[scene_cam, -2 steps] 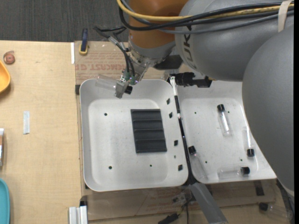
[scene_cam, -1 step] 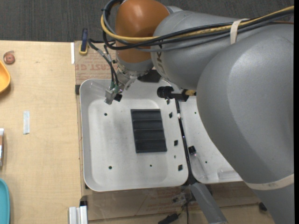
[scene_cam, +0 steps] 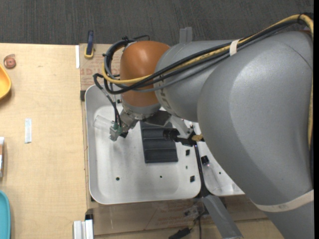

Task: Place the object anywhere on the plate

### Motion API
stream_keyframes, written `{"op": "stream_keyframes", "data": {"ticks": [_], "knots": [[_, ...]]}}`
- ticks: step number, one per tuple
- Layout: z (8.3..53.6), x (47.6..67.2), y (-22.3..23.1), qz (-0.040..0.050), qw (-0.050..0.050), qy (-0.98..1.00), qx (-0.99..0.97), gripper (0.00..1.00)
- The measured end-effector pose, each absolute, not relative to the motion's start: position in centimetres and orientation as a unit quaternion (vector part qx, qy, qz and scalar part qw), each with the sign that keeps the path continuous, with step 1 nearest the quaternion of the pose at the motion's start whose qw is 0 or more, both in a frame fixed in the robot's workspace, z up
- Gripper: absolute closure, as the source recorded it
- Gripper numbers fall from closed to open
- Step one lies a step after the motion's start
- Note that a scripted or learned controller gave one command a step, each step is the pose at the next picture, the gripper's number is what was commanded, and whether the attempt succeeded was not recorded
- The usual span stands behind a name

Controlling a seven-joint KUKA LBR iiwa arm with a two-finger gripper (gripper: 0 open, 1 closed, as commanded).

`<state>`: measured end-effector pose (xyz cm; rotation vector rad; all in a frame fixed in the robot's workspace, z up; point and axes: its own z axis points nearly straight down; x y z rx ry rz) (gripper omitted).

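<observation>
My gripper (scene_cam: 160,144) appears as a dark ribbed block low over the middle of the left white bin (scene_cam: 99,183), under the arm's orange band (scene_cam: 142,73). A small clear object (scene_cam: 102,123), perhaps a plastic cup, lies on the bin floor near its left wall, left of the gripper and apart from it. A grey-green cable fitting (scene_cam: 117,131) hangs from the wrist just beside that clear object. The grey arm hides most of the right bin (scene_cam: 224,185). I cannot make out a plate in either bin.
A wooden bench top (scene_cam: 45,133) lies left of the bins. On it are a yellow dish edge (scene_cam: 3,86), a teal edge (scene_cam: 3,215), a small white strip (scene_cam: 28,131) and a round brown piece (scene_cam: 9,61). A blue-handled tool (scene_cam: 90,43) lies behind the bin.
</observation>
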<state>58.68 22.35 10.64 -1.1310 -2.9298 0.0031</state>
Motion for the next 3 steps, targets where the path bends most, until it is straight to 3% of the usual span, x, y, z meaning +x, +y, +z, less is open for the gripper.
{"op": "stream_keyframes", "data": {"ticks": [1, 2, 3], "knots": [[13.0, 61.3, 22.3, 0.0008, 0.0, -0.915, -0.404, 1.0], [27.7, 61.8, 21.0, 0.0007, -0.001, -0.93, -0.369, 1.0], [24.1, 61.2, 22.0, 0.0011, 0.0, -0.941, -0.339, 1.0]]}}
